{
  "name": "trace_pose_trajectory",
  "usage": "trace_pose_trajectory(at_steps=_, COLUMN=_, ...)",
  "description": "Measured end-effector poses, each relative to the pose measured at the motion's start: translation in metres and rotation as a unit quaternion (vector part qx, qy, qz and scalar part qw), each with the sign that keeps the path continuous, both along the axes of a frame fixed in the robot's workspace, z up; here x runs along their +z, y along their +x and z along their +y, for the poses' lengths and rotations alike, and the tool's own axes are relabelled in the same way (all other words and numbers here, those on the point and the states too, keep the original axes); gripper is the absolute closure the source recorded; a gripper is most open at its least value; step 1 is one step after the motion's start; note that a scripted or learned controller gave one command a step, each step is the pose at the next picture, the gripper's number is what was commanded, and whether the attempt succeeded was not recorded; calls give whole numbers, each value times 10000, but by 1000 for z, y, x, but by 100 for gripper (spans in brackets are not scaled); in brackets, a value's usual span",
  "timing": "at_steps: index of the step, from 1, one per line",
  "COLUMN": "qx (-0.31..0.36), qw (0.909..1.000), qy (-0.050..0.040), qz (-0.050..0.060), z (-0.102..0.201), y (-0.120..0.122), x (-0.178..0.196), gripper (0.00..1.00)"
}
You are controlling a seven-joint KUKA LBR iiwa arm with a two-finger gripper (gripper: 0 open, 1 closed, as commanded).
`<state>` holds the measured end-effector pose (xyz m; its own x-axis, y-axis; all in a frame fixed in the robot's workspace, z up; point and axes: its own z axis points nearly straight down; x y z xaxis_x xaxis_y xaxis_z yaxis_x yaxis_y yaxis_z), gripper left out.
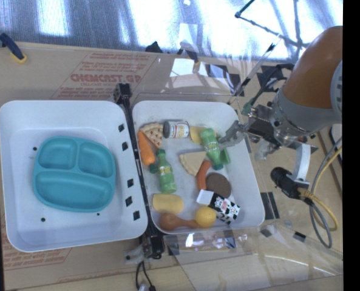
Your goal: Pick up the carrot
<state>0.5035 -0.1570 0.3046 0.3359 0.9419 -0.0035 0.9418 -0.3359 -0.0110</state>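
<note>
The carrot [146, 148] is orange and tapered. It lies in the right bin [243, 180] close to that bin's left wall, between a pizza slice [155, 133] and a green bottle [164, 172]. My gripper [231, 134] hangs over the right bin's upper right part, beside a second green bottle [213, 147]. It is well to the right of the carrot and apart from it. Nothing shows in its grasp.
The right bin also holds a small jar [176, 129], a tan wedge [193, 161], an orange sausage-like piece [203, 174], a brown disc [218, 184], a cow-print carton [221, 205], a lemon [205, 216] and a drumstick [175, 223]. A teal divided plate [74, 173] lies in the left bin [13, 126].
</note>
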Motion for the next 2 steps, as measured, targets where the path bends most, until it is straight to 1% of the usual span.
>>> trace_pose_trajectory(at_steps=1, qx=86, qw=10000, qy=12, qz=14, z=55, y=-28, x=-62, gripper=0)
trace_pose_trajectory(at_steps=2, qx=2060, qw=9785, qy=25, qz=-9, z=37, y=-28, x=-88, gripper=0)
